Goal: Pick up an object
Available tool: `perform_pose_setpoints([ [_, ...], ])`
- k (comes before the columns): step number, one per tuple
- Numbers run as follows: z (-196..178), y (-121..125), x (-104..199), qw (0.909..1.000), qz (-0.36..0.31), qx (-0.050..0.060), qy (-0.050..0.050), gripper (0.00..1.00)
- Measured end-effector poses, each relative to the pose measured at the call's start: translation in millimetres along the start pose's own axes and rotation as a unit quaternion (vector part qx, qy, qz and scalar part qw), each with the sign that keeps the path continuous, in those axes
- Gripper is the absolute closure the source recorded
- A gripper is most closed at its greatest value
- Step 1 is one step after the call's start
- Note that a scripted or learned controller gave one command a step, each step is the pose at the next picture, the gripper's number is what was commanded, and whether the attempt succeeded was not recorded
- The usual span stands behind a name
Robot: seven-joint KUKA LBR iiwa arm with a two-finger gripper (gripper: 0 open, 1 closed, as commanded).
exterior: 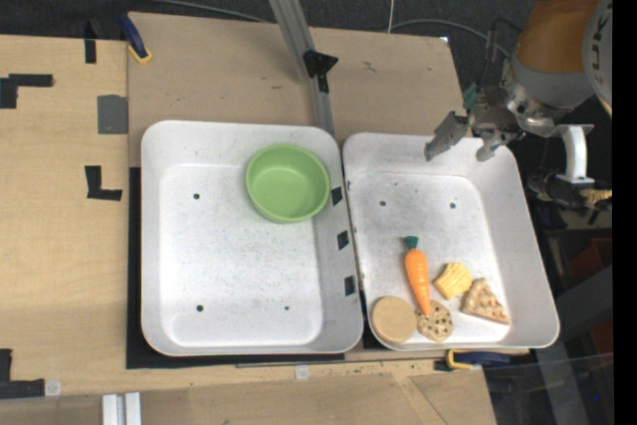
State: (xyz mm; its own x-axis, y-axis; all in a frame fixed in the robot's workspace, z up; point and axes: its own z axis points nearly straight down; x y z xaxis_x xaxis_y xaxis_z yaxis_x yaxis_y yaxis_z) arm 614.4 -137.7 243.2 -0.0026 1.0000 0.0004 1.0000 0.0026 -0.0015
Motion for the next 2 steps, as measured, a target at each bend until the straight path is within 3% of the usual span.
perform_pose_setpoints([
  [1,0,0,0,1.0,0.0,0.0,0.0,0.0],
  [2,59,6,-5,1.0,0.001,0.003,0.0,0.0],
])
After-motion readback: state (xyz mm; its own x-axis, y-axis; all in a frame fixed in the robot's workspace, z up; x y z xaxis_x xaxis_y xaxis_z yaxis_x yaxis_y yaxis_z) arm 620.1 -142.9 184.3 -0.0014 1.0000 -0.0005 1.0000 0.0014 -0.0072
